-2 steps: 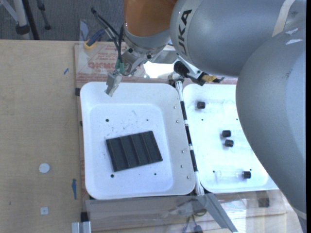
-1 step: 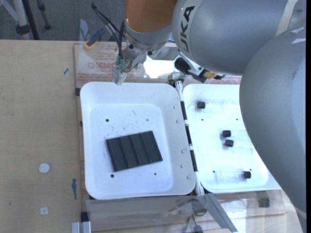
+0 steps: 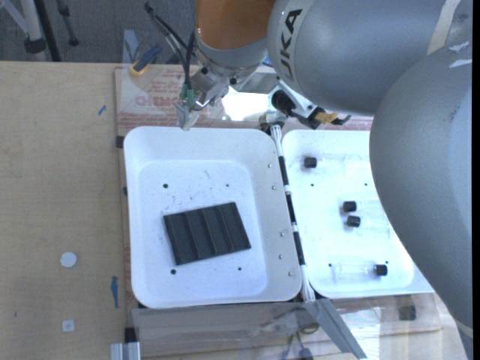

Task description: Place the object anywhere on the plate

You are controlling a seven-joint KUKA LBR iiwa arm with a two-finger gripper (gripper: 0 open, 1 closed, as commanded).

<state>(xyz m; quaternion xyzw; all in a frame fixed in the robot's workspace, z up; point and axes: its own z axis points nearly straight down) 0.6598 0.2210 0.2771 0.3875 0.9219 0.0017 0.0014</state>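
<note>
1. The tool [image 3: 191, 105] hangs above the left bin's [image 3: 142, 156] far rim; can't tell what state it's in.
2. The dark ribbed plate [image 3: 207, 233] lies flat mid-bin.
3. Small black objects [image 3: 349, 208] sit scattered in the right bin [image 3: 322, 276], probably the pick pile.

The scene is viewed by a single fixed camera set above the pale wooden bench [image 3: 52, 171] and tilted downward at a slant. The shallow white plastic left bin [image 3: 142, 163] is seen whole near the middle of the frame, and the matching right bin [image 3: 330, 193] is partly covered by the large grey metal arm [image 3: 390, 58], which looms close to the lens at the upper right.
</note>
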